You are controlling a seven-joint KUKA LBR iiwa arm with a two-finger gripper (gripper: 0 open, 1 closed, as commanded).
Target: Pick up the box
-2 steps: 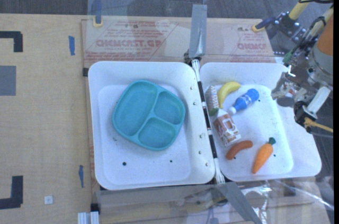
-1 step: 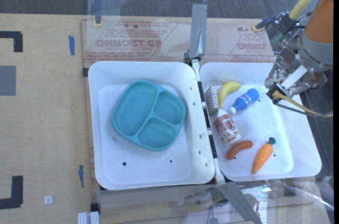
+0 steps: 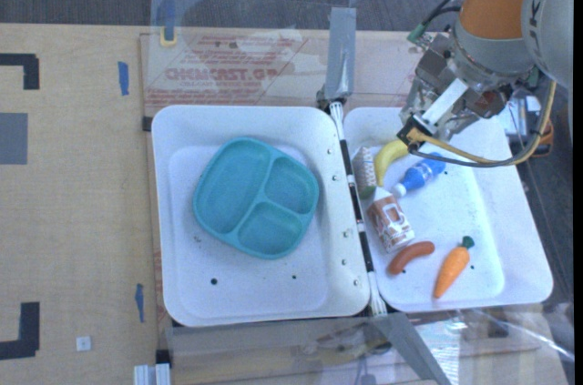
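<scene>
jaws (image 3: 421, 130) over banana (image 3: 390, 157) — box (image 3: 390, 222) apart, below

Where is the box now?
The box lies in the right bin, near its left wall, between the bottle and the sausage.

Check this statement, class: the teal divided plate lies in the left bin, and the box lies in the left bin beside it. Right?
Not quite. The camera view shows the box in the right bin, near the sausage. The teal divided plate does lie in the left bin.
</scene>
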